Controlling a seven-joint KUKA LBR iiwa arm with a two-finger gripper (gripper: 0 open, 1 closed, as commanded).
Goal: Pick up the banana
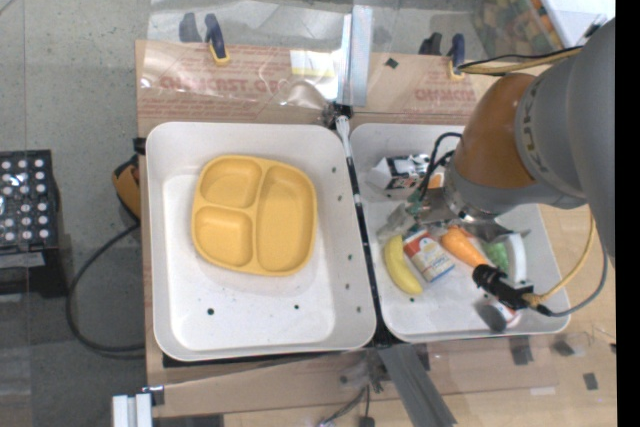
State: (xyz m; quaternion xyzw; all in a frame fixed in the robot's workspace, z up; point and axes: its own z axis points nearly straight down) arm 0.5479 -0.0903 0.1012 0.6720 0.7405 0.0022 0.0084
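Note:
The yellow banana [402, 266] lies in the right bin [440, 327], near its left wall, pointing toward the front. My gripper [410, 214] hangs just above and behind the banana's far end, low over the bin. The grey arm with its orange band covers the bin's back right part. Nothing shows as held in the gripper.
Beside the banana on its right lie a small red and white carton [432, 257], an orange carrot [465, 246] and a green and white item [503, 256]. A black and white packet [404, 166] sits at the back. The left bin [170, 315] bears a yellow divided plate [255, 215].

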